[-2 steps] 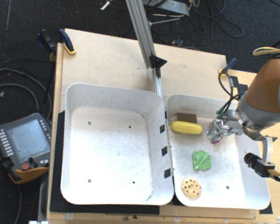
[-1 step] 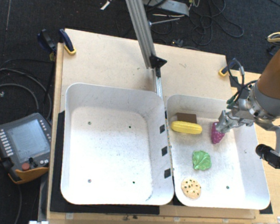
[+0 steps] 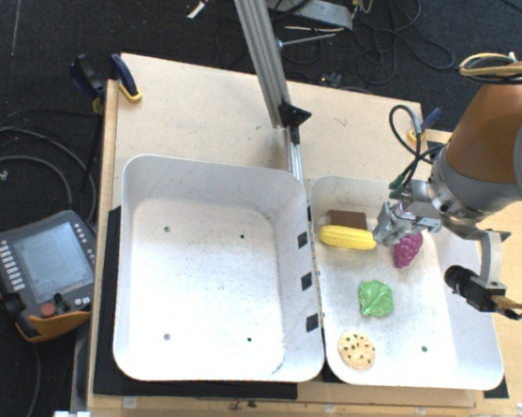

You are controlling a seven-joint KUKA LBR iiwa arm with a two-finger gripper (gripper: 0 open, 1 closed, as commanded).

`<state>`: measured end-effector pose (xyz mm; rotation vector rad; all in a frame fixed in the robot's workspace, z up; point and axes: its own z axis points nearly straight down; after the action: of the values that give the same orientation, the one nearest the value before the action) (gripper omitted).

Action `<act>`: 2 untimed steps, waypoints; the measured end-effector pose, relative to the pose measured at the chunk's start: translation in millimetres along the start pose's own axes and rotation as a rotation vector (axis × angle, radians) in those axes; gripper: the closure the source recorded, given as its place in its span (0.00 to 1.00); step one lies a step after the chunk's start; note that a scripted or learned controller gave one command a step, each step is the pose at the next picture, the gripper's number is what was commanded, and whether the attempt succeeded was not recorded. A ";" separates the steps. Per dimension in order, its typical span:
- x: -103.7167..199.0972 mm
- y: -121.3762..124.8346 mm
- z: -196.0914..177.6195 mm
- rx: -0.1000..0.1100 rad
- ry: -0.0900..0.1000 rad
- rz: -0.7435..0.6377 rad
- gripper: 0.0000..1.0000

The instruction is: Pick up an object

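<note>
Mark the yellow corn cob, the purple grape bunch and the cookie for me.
yellow corn cob (image 3: pixel 347 237), camera view, middle of the cob
purple grape bunch (image 3: pixel 408 250), camera view, centre of the bunch
cookie (image 3: pixel 356 350), camera view, middle of its top face

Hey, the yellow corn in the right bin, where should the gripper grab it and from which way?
Probably at the middle of the corn, coming straight down from above. It lies flat and long, left to right, so fingers closing across its narrow width should fit. The brown block sits right against its far side, leaving little room there, and the gripper is at its right end.
</note>
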<state>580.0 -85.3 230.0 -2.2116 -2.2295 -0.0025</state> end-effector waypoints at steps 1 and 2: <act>49.7 10.2 9.2 0.001 0.000 0.000 1.00; 103.4 14.7 -3.7 -0.002 0.000 -0.001 1.00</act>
<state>593.9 18.2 234.0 -2.2117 -2.2309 -0.0048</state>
